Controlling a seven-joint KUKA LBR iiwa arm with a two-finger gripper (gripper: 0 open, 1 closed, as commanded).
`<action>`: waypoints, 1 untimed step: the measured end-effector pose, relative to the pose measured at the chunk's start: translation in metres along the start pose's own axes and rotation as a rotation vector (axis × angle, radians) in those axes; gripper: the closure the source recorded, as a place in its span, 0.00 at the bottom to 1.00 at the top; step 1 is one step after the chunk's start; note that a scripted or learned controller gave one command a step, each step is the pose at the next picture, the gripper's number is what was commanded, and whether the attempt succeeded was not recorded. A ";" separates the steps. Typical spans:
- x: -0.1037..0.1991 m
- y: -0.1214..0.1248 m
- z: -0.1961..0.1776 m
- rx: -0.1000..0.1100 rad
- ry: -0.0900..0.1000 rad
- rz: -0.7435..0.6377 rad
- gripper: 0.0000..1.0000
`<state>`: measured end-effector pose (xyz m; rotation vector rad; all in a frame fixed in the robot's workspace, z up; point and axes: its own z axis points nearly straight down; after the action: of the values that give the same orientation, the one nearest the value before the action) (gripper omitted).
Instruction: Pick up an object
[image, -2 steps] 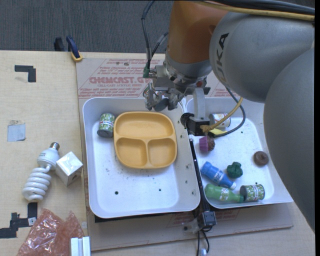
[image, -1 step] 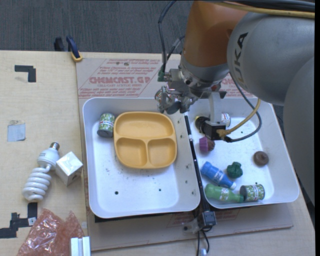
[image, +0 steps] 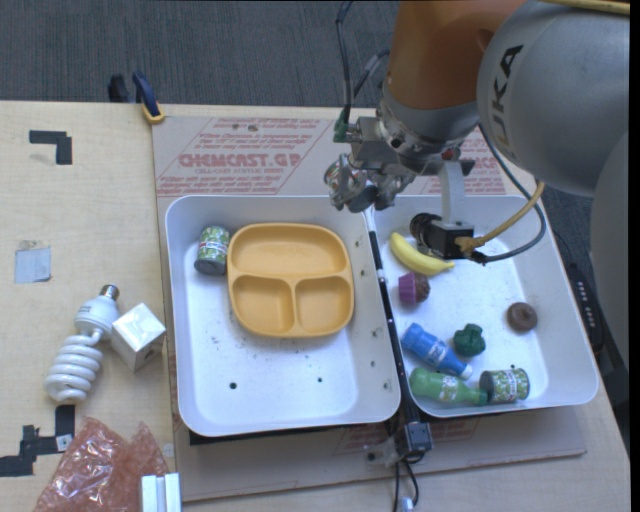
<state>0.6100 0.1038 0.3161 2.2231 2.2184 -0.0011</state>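
My gripper (image: 352, 188) hangs over the far rim where the two white bins meet, above the top right corner of the yellow divided tray (image: 290, 278). No object shows beneath it. The left bin (image: 270, 395) holds that tray and a small green can (image: 212, 248) at its far left. The right bin (image: 560, 370) holds a banana (image: 418, 258), a purple piece (image: 412, 289), a brown disc (image: 521, 317), a blue bottle (image: 432, 349), a dark green toy (image: 468, 340), a green bottle (image: 445, 388) and a green-labelled can (image: 505, 384).
Outside the bins, on the bench at the left, lie a spiral light bulb (image: 80, 350), a white cube (image: 138, 334) and a red mesh bag (image: 100, 470). A blue and yellow clamp (image: 145, 97) sits at the far left corner of the cardboard.
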 end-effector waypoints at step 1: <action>-0.036 0.020 0.031 0.001 -0.001 0.000 1.00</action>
<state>0.6294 0.0679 0.2853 2.2233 2.2188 -0.0036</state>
